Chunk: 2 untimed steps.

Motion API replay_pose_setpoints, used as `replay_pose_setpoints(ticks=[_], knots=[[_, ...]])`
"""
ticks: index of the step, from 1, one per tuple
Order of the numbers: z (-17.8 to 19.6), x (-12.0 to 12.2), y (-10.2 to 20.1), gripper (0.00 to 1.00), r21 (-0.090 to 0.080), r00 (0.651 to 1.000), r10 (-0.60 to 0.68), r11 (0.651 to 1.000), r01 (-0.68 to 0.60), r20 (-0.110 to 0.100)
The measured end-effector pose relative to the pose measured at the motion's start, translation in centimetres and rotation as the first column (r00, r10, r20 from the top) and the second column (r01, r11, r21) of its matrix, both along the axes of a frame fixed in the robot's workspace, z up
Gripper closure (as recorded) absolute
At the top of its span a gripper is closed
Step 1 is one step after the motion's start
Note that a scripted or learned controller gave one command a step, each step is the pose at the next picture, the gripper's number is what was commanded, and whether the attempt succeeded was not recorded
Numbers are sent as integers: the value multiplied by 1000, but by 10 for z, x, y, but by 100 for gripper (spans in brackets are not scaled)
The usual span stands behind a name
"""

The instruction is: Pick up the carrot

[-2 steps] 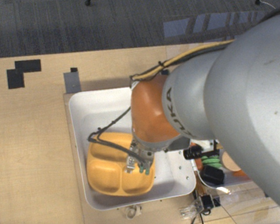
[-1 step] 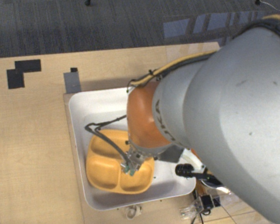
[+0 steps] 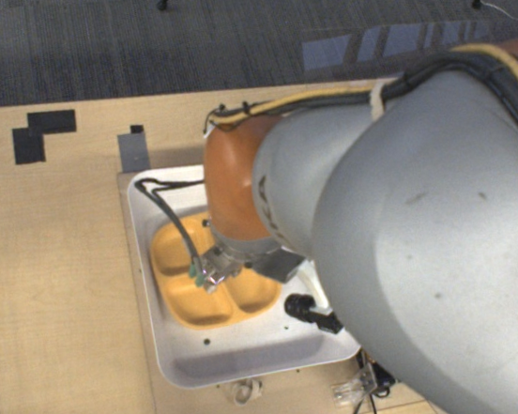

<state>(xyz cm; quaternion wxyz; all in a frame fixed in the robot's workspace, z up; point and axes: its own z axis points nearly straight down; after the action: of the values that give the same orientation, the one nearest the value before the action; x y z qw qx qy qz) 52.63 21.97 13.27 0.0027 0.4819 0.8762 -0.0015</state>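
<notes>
Carrot first: I cannot say for sure which item it is. My best guess is that it lies among the rounded yellow-orange shapes [image 3: 178, 292] on the left side of the white bin [image 3: 250, 352], partly under the wrist.

Going left to right, the bin's left wall is bare, then come those shapes with a black cable [image 3: 167, 211] looping over them. The gripper [image 3: 209, 274] sits low, right on top of the pile. I cannot tell whether it is open, closed or gripping anything, because the wrist hides it. Above it is the orange band [image 3: 233, 186], and the grey arm [image 3: 434, 244] covers the bin's right half.

I judge the step in hand to be the grasp itself. To do it well I would confirm the target before closing, centre over its long body rather than a neighbour, keep the cable out of the bite, and lift slowly to check it comes up.
</notes>
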Motion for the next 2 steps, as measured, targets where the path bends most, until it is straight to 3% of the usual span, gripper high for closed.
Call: replay_pose_setpoints(ticks=[1,2], knots=[[24,-13,-90,100,3,989,150,989,-150,3],[35,-11,-87,100,5,987,160,987,-160,9]])
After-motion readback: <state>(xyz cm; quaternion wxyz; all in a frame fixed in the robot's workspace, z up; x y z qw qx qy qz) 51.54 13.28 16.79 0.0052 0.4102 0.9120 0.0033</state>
